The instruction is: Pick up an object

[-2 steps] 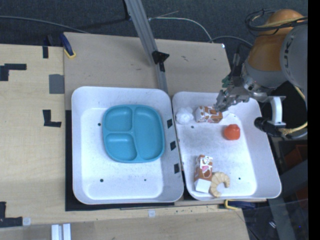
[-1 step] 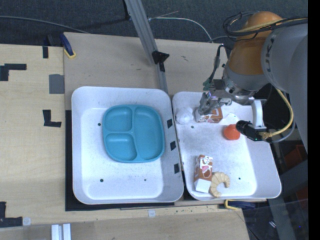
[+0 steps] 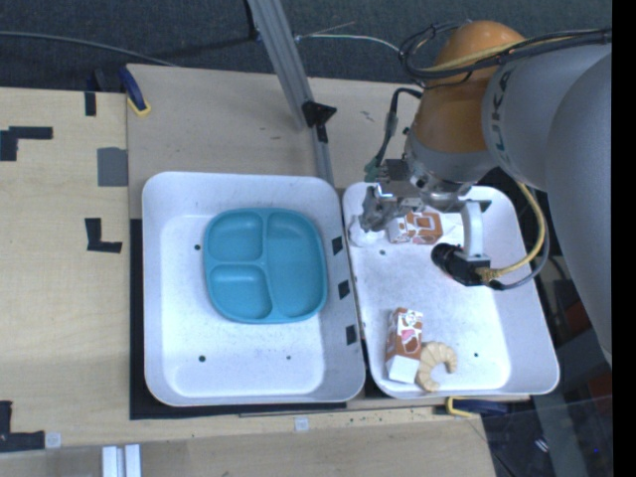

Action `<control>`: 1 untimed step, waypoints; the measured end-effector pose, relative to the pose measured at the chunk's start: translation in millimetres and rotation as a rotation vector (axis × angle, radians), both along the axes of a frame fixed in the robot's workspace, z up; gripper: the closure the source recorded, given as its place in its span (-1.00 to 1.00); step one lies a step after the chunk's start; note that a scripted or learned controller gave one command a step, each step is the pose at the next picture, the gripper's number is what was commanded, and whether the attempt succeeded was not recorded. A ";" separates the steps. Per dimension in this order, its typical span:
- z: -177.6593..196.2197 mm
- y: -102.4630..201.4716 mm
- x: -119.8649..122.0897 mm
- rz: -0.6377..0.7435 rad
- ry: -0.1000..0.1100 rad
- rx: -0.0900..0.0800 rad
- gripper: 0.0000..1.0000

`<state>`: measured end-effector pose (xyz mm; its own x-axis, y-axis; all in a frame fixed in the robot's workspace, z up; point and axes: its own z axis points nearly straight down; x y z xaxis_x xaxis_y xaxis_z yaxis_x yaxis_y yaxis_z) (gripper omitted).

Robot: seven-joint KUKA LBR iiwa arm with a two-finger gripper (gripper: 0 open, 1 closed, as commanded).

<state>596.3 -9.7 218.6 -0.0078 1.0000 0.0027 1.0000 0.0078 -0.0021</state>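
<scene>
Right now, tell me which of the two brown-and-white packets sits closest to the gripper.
The packet at the far end of the right bin, directly beside the gripper. The other packet lies toward the near end, touching a croissant.

arm (image 3: 556, 117): bulky grey casing with a rounded orange band (image 3: 462, 78) above the wrist. black cables loop over the band; a yellow cable (image 3: 532, 251) curves below it. gripper (image 3: 383, 212): grey metal, with a black fitting beside the yellow cable.
</scene>
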 end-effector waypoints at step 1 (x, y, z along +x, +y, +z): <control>-7.7 54.1 -16.1 -0.001 0.002 -0.001 1.00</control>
<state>580.2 44.4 211.0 -0.0069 1.0000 0.0013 1.0000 0.0069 -0.0040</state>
